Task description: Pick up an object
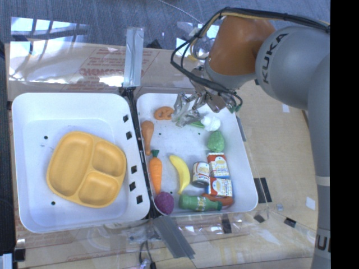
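Claw (pixel 187 112) low in right bin (pixel 247 167) nr pretzel (pixel 164 113); can't tell if open/shut.

Landmark: banana (pixel 180 173), in the right bin (pixel 245 150).
Open floor: bare bin bottom just above the banana, up toward the gripper (pixel 185 115).
Left of banana: carrot (pixel 155 172), close by.
Right of banana: can (pixel 201 174) and cartons (pixel 220 175), packed tight.
Below banana: green bottle (pixel 199 202), purple piece (pixel 164 202), perhaps touching.
Far left of banana: yellow tray (pixel 86 168), bare bin floor around it.
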Robot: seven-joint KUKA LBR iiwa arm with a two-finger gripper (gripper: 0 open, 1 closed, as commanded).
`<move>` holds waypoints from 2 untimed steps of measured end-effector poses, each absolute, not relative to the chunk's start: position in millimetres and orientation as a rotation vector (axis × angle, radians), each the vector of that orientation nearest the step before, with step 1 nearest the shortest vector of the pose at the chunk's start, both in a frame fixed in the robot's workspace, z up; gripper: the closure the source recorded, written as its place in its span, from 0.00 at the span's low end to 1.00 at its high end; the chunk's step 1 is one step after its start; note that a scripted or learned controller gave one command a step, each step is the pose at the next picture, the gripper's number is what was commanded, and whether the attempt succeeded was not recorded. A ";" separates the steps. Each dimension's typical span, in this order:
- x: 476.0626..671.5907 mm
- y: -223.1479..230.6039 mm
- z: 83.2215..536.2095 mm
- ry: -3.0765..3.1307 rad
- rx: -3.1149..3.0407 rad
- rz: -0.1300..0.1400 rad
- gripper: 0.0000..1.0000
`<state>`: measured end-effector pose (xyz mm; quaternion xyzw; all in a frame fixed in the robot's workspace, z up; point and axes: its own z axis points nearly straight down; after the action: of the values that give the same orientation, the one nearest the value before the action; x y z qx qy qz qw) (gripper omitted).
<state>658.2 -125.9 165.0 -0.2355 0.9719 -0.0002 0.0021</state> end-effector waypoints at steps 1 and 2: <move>629.3 -213.6 193.1 3.027 -0.824 -0.008 1.00; 612.2 -156.6 190.8 3.084 -0.591 0.002 1.00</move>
<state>612.2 -156.6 190.8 -0.1883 0.9821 0.0005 0.0005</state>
